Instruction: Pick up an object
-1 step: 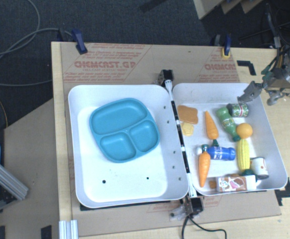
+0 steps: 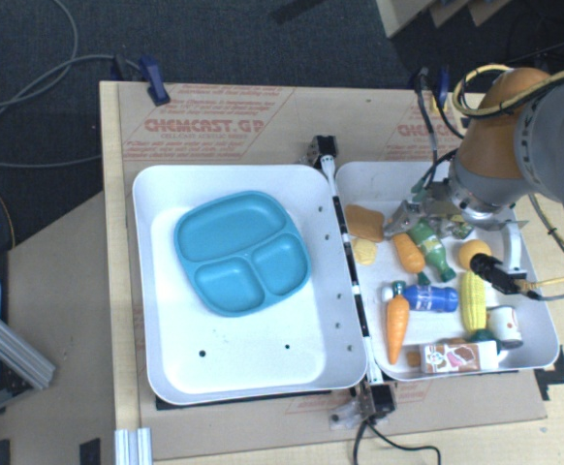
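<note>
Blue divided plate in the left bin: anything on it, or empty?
Empty. All three compartments of the blue plate show bare blue; the toy food sits in the right bin.

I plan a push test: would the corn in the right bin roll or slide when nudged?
The corn looks cylindrical and lies on its side, so it would probably roll sideways. It seems a stiff, light plastic toy. Neighbours like the blue bottle crowd it, so it may stop early.

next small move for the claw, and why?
Probably lower straight down and close. The claw sits in the right bin directly over the green bottle, beside the small orange carrot; nothing is visibly held between its fingers.
</note>
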